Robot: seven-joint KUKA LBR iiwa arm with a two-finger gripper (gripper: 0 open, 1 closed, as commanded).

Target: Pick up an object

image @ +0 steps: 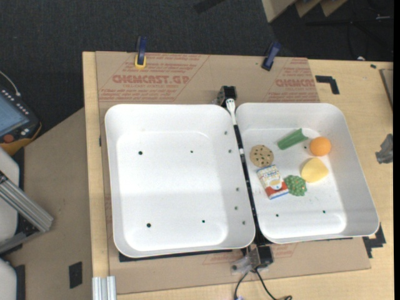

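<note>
The right bin (340,214) holds several small items. A round brown cookie (262,154) lies near its left wall. A green cylinder (290,139) lies tilted behind it, with an orange ball (320,146) to its right. A yellow lemon-like piece (314,170) sits in front of the ball. A small red and white carton (272,182) lies next to a green broccoli-like piece (295,185), and the two touch or nearly touch. A blurred grey part of the arm (384,149) pokes in at the right edge, outside the bin.
The left bin (169,180) sits beside the right one, and their rims meet along a dark seam (240,161). Both rest on a brown board (187,74) held by a blue clamp (141,49) and another (271,55) at the back. Cables run at the front (253,267).
</note>
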